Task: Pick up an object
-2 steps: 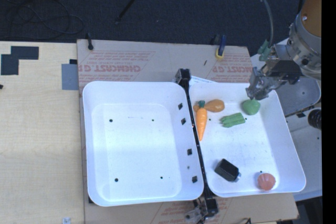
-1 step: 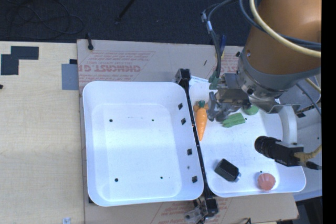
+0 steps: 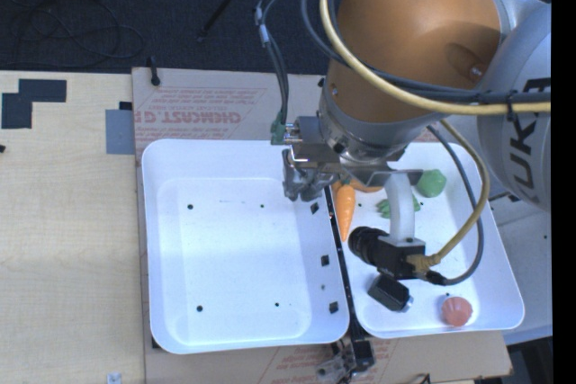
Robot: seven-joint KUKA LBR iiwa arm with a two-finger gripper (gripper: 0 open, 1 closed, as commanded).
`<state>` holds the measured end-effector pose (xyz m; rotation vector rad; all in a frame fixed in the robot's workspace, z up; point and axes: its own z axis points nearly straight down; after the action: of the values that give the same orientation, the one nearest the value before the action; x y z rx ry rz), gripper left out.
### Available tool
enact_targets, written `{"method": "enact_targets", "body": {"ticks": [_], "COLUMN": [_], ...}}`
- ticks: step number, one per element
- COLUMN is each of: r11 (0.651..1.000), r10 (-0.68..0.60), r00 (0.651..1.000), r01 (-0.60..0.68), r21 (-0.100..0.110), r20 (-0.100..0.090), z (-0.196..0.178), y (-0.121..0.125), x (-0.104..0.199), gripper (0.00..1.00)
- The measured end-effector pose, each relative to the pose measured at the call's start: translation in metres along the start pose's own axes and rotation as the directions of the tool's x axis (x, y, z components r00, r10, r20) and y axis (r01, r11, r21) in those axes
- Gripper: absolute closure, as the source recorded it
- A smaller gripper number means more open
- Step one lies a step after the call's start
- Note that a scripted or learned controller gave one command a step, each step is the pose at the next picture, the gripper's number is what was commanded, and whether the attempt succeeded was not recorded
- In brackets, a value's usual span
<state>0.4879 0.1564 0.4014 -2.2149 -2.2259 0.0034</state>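
- Carrot (image 3: pixel 344 207): long axis upright in view, tip toward the camera, top hidden under the arm (image 3: pixel 409 40).
- Tool (image 3: pixel 306 180): finger state cannot be told.

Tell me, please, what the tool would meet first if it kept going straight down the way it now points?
Most likely the orange carrot-shaped toy in the right bin: the tool points down just beside it, near the wall between the bins. Depth is hard to judge from above, so it might meet that wall first.
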Motion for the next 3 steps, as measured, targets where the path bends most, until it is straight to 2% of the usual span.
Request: {"method": "enact_targets", "body": {"ticks": [1,2,3], "r11": [1.000,1.000,1.000], "r10": [0.001,0.005,0.001], "r00": [1.000,1.000,1.000], "r01": [-0.001,-0.005,-0.001], "r21": [-0.007,-0.001,0.009], "r20": [-0.003,0.001,0.004], "z": [-0.116,-0.137,-0.054], "y": [-0.008,0.031,-0.014], "x": [0.037,0.025,0.063], "gripper": [1.00,1.00,1.00]}}
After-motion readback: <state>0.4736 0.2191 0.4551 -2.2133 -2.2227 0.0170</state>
